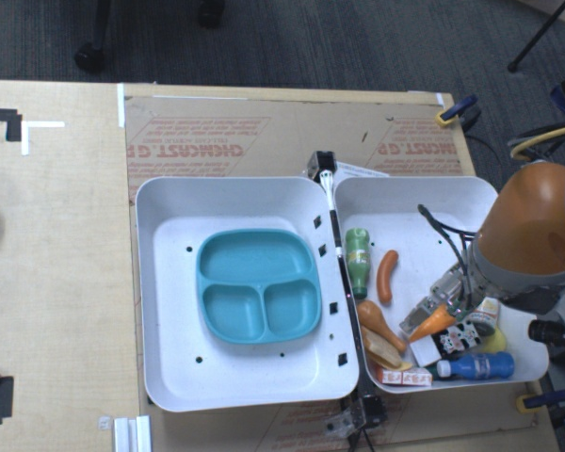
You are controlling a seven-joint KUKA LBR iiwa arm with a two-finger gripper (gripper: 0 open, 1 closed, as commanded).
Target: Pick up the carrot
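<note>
Camera view: two bins (160,281), one teal tray (259,285), one green bottle (357,257), one sausage (387,276), one blue bottle (476,367). Gripper (431,314) closed on one carrot (431,323): orange, tapered, lying slantwise between the fingers. Sausage left of gripper.

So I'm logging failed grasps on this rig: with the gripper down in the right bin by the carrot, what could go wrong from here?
1. The carrot lies at the gripper at a slant, so a hold near one end could let it pivot or slip on lifting.
2. The blue bottle and a small printed item crowd right beside it; they could get nudged or caught.
3. The arm hides the contact, so a miss might go unnoticed.
</note>
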